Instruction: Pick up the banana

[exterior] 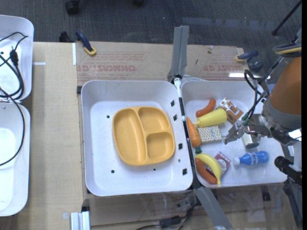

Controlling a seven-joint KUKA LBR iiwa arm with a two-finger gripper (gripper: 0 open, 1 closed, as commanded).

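A cardboard-covered bench holds 2 shallow white bins side by side, the left bin (91, 143) carrying 1 yellow divided plate (143, 134). In the right bin (283, 177), the banana (211, 164) lies at the near left corner, touching a red sausage-like piece (205, 174), its long axis slanting from upper left to lower right. The gripper (236, 132) hangs over the bin's middle, apparently holding nothing; how far apart its fingers stand is not clear enough to tell. The banana sits down-left of it, near. Counted: 1 banana, 1 carrot (193, 132), 1 blue bottle (252, 158), 1 yellow bottle (211, 118)
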